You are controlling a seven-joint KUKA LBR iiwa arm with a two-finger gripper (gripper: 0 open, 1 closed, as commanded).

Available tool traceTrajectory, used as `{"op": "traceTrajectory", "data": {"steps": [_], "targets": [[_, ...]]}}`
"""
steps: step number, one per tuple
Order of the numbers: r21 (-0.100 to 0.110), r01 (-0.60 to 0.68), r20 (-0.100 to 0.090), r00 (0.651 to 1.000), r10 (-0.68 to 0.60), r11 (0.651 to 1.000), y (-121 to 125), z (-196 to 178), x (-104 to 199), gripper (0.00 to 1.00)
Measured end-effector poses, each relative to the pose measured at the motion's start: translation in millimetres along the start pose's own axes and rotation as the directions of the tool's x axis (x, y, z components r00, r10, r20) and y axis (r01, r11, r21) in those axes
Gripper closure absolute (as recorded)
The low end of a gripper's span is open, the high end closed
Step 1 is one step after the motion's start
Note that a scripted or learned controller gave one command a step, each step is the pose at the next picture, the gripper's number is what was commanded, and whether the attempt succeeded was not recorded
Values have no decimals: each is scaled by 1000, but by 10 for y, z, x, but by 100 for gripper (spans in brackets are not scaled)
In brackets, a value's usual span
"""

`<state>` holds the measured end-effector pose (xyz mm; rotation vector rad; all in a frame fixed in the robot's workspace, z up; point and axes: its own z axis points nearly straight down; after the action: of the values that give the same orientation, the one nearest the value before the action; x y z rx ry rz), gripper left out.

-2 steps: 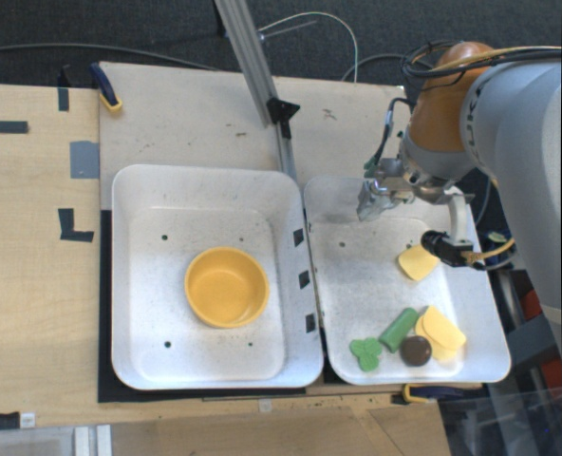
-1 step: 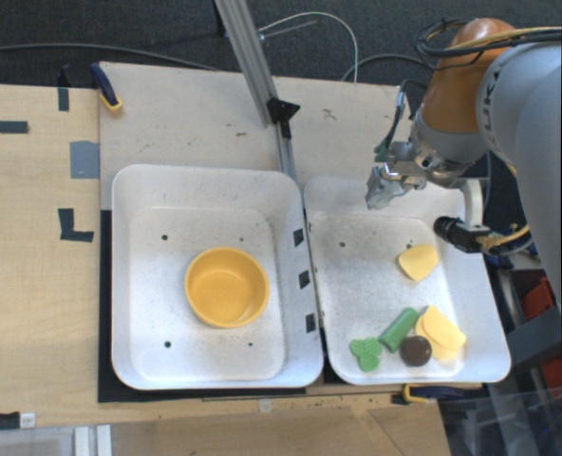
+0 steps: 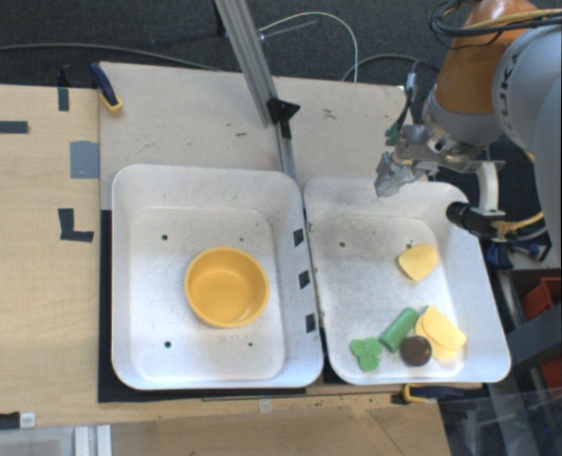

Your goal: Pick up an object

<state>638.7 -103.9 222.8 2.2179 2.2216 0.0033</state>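
My gripper (image 3: 389, 180) hangs over the far edge of the right bin (image 3: 357, 218), with nothing seen between its tips. Well in front of it, a pale yellow wedge (image 3: 418, 261) lies alone near the bin's right wall. In the near right corner sit a second yellow piece (image 3: 440, 332), a dark brown ball (image 3: 415, 351), a green cylinder (image 3: 398, 330) and a small green leafy piece (image 3: 365, 353), packed close together. A yellow bowl (image 3: 226, 286) stands upright in the middle of the left bin (image 3: 148, 207).
A slanted grey metal post (image 3: 251, 50) crosses the bench behind the bins and ends at a black clamp near the divide between them. A yellow-handled clip (image 3: 105, 88) lies at the bench's far left corner.
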Motion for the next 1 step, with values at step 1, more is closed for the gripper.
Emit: {"op": "traceTrajectory", "data": {"steps": [1], "targets": [[4,5,-2,1000,-5,1000,67,-48,498,100]]}}
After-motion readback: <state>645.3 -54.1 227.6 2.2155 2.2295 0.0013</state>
